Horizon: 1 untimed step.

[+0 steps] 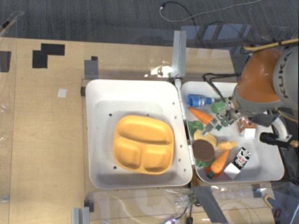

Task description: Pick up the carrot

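A KUKA arm's gripper (219,121) hangs low over the right bin (275,171), its tip among a heap of toy food; whether it is open or closed cannot be told from this angle. Nearest the camera, below the gripper, a carrot (219,161) lies on a slant with its green top at the bin's front wall, beside a small black-and-white carton (240,158). Just under the gripper sits a brown disc (203,149) on pale yellow pieces. A second carrot (201,115) lies just left of the tip, close enough that contact cannot be ruled out. Beyond it rests a blue bottle (198,100). Far left, the other bin (135,90) holds a yellow divided tray (144,143). Either carrot looks light, rigid, smooth plastic, likely slippery; the thick middle, taken across its width, seems the surest hold.
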Motion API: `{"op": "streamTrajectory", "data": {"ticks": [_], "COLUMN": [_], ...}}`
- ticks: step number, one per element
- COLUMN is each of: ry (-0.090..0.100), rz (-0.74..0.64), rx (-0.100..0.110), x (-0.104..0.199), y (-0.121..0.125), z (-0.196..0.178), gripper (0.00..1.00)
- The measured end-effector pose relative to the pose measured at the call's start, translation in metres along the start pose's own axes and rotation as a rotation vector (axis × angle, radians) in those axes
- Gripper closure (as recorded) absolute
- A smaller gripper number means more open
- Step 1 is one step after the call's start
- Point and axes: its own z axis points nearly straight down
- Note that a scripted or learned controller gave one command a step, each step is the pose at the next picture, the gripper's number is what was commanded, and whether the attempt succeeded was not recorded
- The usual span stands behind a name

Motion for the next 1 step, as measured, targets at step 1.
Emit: {"op": "streamTrajectory", "data": {"ticks": [1], "ry": [-0.004], "rz": [0.0], "rx": [-0.006], "x": [-0.001], "y": [0.0024], "z": [-0.0115], "gripper": [1.0]}}
